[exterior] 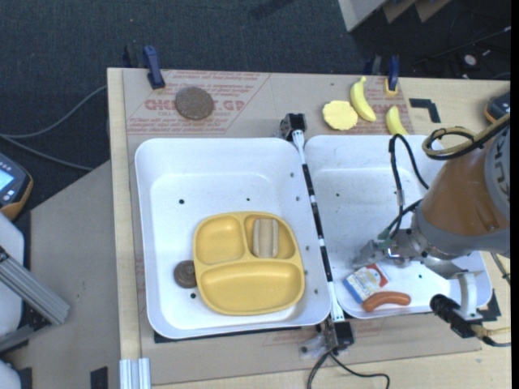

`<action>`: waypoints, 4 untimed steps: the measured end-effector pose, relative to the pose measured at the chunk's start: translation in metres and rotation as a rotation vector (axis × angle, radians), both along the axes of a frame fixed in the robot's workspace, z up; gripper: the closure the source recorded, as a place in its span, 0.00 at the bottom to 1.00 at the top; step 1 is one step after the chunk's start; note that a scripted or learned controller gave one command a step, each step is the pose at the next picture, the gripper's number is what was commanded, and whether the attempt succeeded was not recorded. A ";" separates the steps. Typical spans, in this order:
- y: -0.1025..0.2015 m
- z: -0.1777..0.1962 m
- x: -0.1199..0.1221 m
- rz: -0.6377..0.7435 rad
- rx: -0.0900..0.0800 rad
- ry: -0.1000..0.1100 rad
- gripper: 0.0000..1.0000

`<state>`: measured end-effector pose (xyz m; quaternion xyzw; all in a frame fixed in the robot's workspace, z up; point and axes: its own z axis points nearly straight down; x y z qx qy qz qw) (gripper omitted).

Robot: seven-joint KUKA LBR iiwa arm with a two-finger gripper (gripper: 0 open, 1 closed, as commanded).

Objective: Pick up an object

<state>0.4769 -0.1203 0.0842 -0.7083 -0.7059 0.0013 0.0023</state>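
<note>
In the right bin point(349, 177), a small blue, white and red packet point(365, 282) lies near the front edge. A reddish sausage point(387, 301) rests just in front of it. My gripper point(375, 254) hangs low over the right bin's floor, just behind the packet and slightly to its right, and nothing shows in its grasp. The grey and orange arm point(462, 209) covers the bin's right part. In the left bin point(162, 185) sits a yellow divided plate point(243, 286) with a tan piece point(265, 237) in its upper right compartment.
A brown disc point(186, 274) lies beside the plate's left edge. On the bench behind the bins are another brown disc point(194, 102), a yellow round piece point(340, 115) and two toy bananas point(362, 100) point(396, 120). A black cable point(401, 168) loops over the right bin.
</note>
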 end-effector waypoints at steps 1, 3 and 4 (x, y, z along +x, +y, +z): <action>0.001 0.011 0.003 0.002 -0.003 -0.007 1.00; 0.001 0.030 0.003 0.002 -0.004 -0.010 1.00; 0.001 0.040 0.004 0.001 -0.005 -0.011 1.00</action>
